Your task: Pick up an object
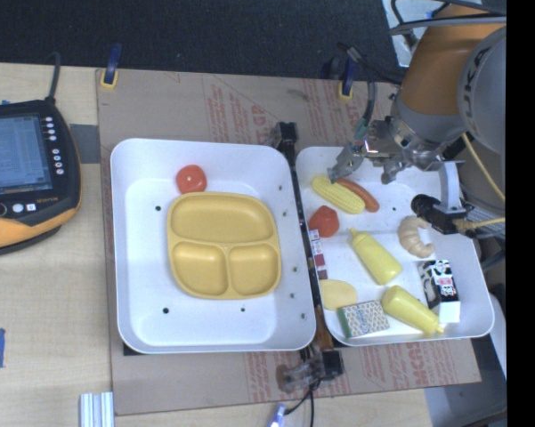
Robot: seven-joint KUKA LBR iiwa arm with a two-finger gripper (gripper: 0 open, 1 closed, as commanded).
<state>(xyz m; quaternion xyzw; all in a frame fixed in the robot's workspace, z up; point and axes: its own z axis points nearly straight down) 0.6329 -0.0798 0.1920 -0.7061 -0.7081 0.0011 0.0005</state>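
- The corn cob (pixel 337 195) is my likeliest target: it lies in the right bin (pixel 481 327), near the far left corner, just below my tool (pixel 374 154).
- Its long axis runs from upper left to lower right in the camera view, and a red sausage (pixel 361 196) lies touching it on the far side, nearly parallel.
- I judge this the approach step: nothing sits between my fingers, and the tool hangs wide open above the bin's far edge.
- Next I need to come down over the cob with my fingers across its short width, clear of the sausage.
- Further out in the same bin lie a tomato (pixel 324 221), two yellow bottles, a croissant (pixel 415 235) and a small milk carton (pixel 441 288).
- The left bin (pixel 138 314) holds a yellow divided tray (pixel 223 243) and a red ball (pixel 191 179); both bins rest on the desk (pixel 49 327).
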